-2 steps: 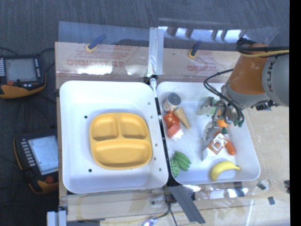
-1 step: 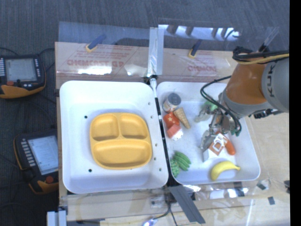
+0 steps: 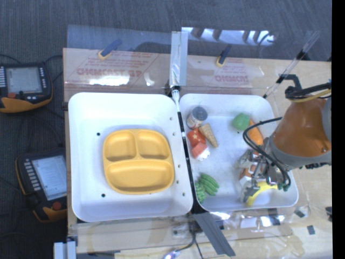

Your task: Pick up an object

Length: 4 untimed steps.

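My gripper point(image 3: 253, 178) is low in the right bin point(image 3: 226, 102), near its front right corner, under the orange band of the arm point(image 3: 302, 131). A yellow banana-like toy point(image 3: 259, 193) lies right under and in front of it, with a small orange-and-white piece point(image 3: 246, 171) beside it. Other objects in this bin are a green lump point(image 3: 241, 122), an orange carrot point(image 3: 256, 136) partly hidden by a cable, a red-and-white toy point(image 3: 197, 144), a tan cone point(image 3: 208, 135), a grey round can point(image 3: 199, 114) and green pea pods point(image 3: 207, 184).
The left bin point(image 3: 86, 117) holds a yellow divided plate point(image 3: 139, 161). A raised divider point(image 3: 182, 139) separates the two bins. Black cables loop off the wrist over the right bin's right side. Two handheld pendants lie on the floor at far left.
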Motion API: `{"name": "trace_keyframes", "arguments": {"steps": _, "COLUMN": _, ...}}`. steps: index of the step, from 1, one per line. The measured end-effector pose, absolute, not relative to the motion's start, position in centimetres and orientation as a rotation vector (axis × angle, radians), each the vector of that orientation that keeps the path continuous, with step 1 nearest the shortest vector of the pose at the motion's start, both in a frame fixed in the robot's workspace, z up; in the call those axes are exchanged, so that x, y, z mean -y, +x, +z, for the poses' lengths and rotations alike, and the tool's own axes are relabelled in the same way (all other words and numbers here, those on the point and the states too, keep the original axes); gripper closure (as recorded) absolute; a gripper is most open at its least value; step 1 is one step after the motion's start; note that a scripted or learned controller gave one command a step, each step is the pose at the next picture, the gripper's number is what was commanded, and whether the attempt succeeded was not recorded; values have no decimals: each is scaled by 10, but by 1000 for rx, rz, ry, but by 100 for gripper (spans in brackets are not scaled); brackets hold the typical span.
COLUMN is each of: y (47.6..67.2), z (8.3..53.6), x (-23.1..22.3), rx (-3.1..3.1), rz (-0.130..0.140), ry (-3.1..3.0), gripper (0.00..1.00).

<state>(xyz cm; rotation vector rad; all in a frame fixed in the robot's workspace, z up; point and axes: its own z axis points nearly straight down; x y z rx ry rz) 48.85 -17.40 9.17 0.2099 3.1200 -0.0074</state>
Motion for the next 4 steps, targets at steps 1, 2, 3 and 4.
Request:
{"name": "trace_keyframes", "arguments": {"steps": 1, "y": 490, "z": 92, "x": 160, "rx": -3116, "rz": -14, "ry": 202, "gripper": 0}}
{"name": "trace_keyframes", "arguments": {"steps": 2, "y": 490, "z": 91, "x": 203, "rx": -3100, "rz": 5, "ry": 408, "gripper": 0}}
{"name": "trace_keyframes", "arguments": {"steps": 3, "y": 493, "z": 102, "x": 203, "rx": -3095, "rz": -2, "ry": 403, "gripper": 100}}
{"name": "trace_keyframes", "arguments": {"steps": 4, "y": 492, "z": 102, "x": 203, "rx": -3097, "rz": -1, "ry": 403, "gripper": 0}}
